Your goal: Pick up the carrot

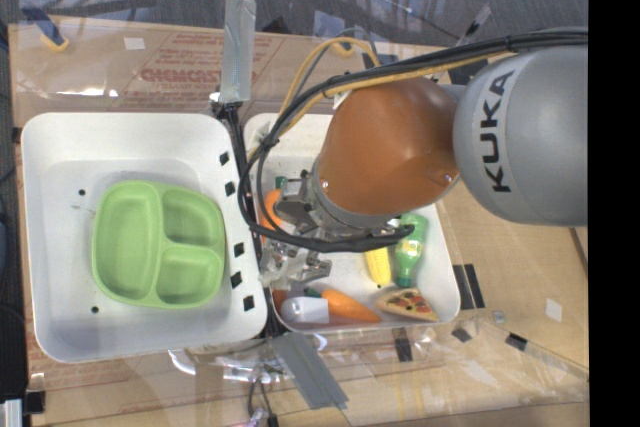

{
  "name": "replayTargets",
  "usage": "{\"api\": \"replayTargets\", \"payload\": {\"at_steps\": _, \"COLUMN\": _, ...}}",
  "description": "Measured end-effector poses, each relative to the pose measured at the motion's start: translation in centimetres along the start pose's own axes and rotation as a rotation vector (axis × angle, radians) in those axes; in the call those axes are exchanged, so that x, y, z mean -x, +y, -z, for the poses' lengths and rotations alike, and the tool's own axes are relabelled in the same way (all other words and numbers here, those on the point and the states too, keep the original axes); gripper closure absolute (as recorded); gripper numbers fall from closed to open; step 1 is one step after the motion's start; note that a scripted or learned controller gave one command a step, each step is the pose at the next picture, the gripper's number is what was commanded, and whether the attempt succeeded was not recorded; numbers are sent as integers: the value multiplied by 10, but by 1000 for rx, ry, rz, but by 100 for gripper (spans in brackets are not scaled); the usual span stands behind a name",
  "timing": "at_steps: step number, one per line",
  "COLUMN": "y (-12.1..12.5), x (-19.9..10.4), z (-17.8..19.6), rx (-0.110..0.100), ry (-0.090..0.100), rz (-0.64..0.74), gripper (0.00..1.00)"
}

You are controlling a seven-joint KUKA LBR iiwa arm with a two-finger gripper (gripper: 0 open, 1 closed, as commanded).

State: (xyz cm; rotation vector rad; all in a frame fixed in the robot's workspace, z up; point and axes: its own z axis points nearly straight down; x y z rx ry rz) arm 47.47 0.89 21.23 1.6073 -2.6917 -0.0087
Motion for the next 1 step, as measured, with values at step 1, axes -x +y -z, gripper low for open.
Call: {"api": "replayTargets", "payload": {"at_steps": 1, "y": 1, "x": 58, "z": -21, "rx": -7, "ry": -5, "rz": 135, "gripper": 100}}
